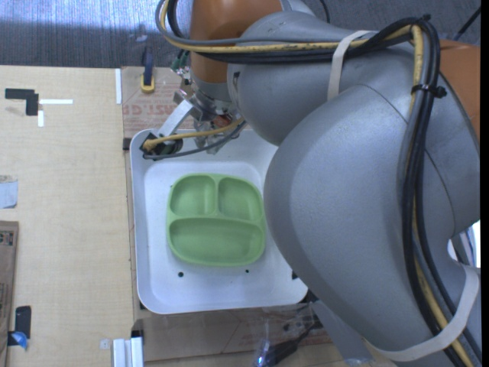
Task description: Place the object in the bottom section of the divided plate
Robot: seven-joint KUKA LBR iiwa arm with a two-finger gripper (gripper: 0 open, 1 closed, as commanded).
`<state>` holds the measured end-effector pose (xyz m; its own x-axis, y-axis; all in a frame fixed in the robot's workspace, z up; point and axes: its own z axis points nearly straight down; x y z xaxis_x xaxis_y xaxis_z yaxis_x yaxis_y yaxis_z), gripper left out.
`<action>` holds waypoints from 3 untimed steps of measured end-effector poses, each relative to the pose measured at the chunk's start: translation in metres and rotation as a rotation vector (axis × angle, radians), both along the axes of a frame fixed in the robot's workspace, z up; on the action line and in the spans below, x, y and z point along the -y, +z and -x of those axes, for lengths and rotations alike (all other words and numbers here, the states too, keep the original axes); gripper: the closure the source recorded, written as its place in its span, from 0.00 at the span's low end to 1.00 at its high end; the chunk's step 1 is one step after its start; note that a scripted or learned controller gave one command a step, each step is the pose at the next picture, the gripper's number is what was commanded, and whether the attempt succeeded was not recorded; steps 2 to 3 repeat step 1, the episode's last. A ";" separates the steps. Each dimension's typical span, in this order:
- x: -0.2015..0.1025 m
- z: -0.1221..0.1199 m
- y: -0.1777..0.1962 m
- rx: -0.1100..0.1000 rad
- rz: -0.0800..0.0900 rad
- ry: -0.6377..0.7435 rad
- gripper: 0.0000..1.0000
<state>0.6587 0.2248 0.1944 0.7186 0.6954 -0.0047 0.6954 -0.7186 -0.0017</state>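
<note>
At the upper left corner of the white bin [157, 281], the gripper [200, 122] hangs low over the rim, just beyond the top edge of the green plate [216, 220]. From this angle its metal parts and cables are a tangle, so I cannot tell whether it is open, closed or holding anything. The object is hidden. It may sit in the gripper or lie under the arm [367, 174], which covers the bin's right side.

The plate lies flat near the middle of the bin, with 2 small sections [218, 196] at the top and 1 wide bottom section [216, 241] nearest the camera. That bottom section looks bare, so the placing is not yet done.

The plate's hollows are shallow and its dividers low, so the object is probably small and light, something 1 pinch can carry. Its stiffness and slipperiness cannot be judged. A hold across its narrowest middle would likely keep it level for a flat drop. The plate looks like thin plastic lying loose, and a bump could slide it.

Past the bin, the wooden tabletop [61, 205] stretches left.
</note>
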 end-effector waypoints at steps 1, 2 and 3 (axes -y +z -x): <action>0.064 0.034 -0.087 0.009 -0.002 0.022 1.00; 0.064 0.034 -0.087 0.009 -0.002 0.022 1.00; 0.064 0.034 -0.087 0.009 -0.002 0.022 1.00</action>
